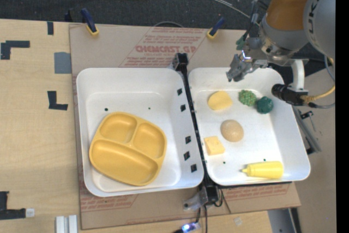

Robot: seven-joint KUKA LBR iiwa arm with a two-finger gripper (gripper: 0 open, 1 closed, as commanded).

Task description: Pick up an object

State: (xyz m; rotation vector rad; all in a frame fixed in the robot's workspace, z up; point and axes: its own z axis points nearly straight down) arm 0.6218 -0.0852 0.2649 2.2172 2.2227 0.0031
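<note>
Camera view: gripper [238, 72] hangs over far rim of right bin [294, 158], jaws' state — cannot tell. Nearest target, yellow lump [220, 101], sits just near-left. Risk: straight descent strikes rim, or clips green pieces [256, 101] crowding right.

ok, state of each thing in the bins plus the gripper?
gripper: above right bin's far edge, nothing visibly held
yellow divided plate: flat in left bin
yellow bottle: lying on its side, right bin
two broccoli pieces: side by side
yellow cube: resting flat
</note>
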